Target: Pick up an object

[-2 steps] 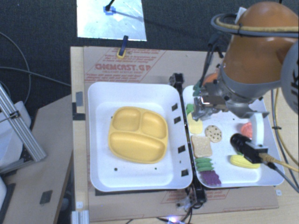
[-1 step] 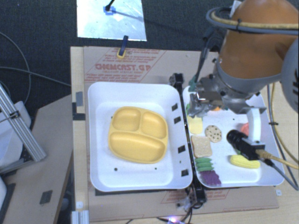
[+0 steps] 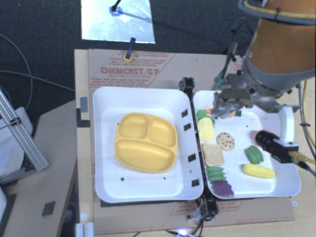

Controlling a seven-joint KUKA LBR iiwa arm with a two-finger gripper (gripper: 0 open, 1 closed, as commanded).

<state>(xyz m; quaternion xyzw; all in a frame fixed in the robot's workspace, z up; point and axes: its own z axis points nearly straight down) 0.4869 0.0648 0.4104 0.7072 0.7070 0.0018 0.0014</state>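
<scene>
Starting at the left, the left bin [image 3: 103, 132] holds 1 yellow divided plate [image 3: 146, 142] with 3 compartments, lying flat near the middle of the bin. Just beside it, the right bin [image 3: 291, 181] holds the small toy foods that can be picked. Along the left side of this bin, from far to near, lie a green piece [image 3: 202, 115], a pale yellow piece [image 3: 205, 129] touching it, a bread slice [image 3: 213, 155], a green bean pod [image 3: 215, 173] and purple grapes [image 3: 223, 187]. A round cookie [image 3: 226, 141] lies just beside the bread slice, on its far right corner. The gripper [image 3: 224, 107] hangs over the far left part of the right bin, near the green piece; I cannot tell if it is open or closed, or if it grips anything. More to the right lie a dark green vegetable [image 3: 254, 154] and, just in front of it, a yellow corn cob [image 3: 258, 171]. The grey and orange arm [image 3: 286, 33] comes in from the upper right.
</scene>
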